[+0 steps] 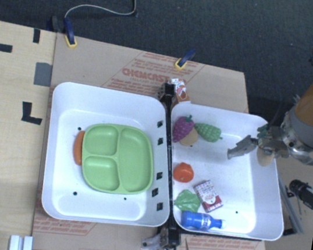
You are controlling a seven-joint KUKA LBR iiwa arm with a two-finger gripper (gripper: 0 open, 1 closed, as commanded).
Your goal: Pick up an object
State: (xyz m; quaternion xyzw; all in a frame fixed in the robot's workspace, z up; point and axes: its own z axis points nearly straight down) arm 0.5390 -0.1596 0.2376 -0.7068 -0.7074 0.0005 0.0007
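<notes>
My gripper (246, 148) hangs over the right bin's (252, 192) upper right part, its fingers (238, 150) spread open with nothing between them. To its left lie purple grapes (182, 128) and a green vegetable (208, 132) near the bin's far left corner. Lower down sit an orange-red tomato (183, 172), a red-and-white packet (208, 195), a green leafy piece (187, 201) and a blue bottle (201, 221) lying on its side along the front wall.
The left bin (63, 136) holds a green divided plate (118, 158) with an orange carrot (78, 146) against its left side. A small wrapped object (177, 88) sits on the cardboard just behind the divider between the bins.
</notes>
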